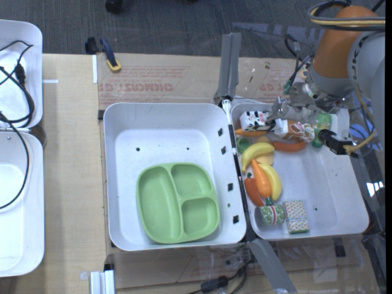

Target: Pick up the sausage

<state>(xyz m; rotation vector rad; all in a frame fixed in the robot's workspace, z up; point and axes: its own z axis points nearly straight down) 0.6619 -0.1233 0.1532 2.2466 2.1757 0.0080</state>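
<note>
The sausage (288, 144) lies at about one o'clock in the right bin (343, 207), under the gripper (300, 124), which should go straight down; its grip I cannot tell.

Two bins (122, 164) are seen, one green plate (177, 202), two bananas (257, 150), a carrot (261, 179), one can (270, 214), one small box (297, 216).
</note>
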